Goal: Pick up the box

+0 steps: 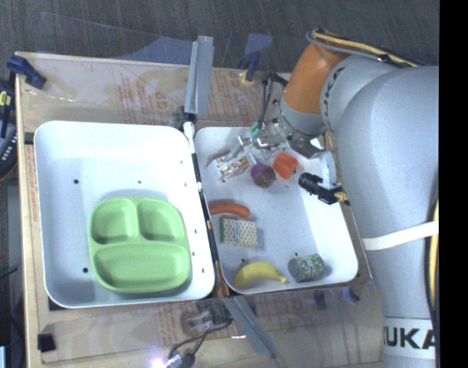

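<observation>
We see the grey arm with its orange band (314, 71) reaching down into the far end of the right-hand shallow white bin (325, 232), where its two-finger gripper (266, 138) sits low over a crinkled silvery wrapper packet (232, 163); from this slant we cannot tell how the jaws stand, nor whether anything lies between them. Taking that bin as our landmark, the small patterned green-and-tan box (240, 232) lies flat near its middle, close to its left wall and well apart from the gripper. Just beyond the box, toward the bin's far end, lies a long orange-red carrot-like piece (229, 208). At the bin's near end rest a yellow banana (258, 274) and a small grey-green can on its side (306, 266). Near the gripper sit a dark purple round fruit (263, 175) and a small orange-red block (285, 164). Left of this bin, the other white bin (57, 152) holds a green three-compartment plastic plate (139, 245).
</observation>
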Available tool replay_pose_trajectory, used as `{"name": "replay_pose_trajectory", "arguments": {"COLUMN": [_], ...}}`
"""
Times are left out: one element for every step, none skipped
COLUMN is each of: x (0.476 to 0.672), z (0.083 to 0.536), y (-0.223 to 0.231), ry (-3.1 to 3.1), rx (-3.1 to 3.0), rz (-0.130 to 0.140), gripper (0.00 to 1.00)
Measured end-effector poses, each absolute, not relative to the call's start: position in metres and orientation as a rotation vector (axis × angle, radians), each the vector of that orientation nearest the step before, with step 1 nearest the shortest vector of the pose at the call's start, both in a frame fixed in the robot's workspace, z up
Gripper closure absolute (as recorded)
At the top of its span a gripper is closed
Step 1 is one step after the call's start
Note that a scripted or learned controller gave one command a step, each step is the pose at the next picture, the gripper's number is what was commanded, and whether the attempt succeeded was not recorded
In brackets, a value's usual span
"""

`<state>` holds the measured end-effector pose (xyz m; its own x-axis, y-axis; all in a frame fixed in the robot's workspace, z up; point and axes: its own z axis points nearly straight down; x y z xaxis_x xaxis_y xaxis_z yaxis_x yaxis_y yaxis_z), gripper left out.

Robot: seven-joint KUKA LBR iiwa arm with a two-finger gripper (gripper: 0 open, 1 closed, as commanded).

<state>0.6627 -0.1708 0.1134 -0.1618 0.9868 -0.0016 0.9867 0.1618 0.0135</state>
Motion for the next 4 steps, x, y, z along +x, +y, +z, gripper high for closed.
{"name": "replay_pose_trajectory", "arguments": {"x": [0.652, 0.630, 0.592, 0.509], "z": [0.112, 0.118, 0.124, 0.096], "y": [-0.198, -0.106, -0.164, -0.130], "ry": [2.449, 2.480, 2.438, 2.391], "rx": [1.928, 1.884, 1.987, 2.031], "rz": [0.037, 0.013, -0.004, 0.003], "gripper": [0.00, 0.00, 0.00, 0.00]}}
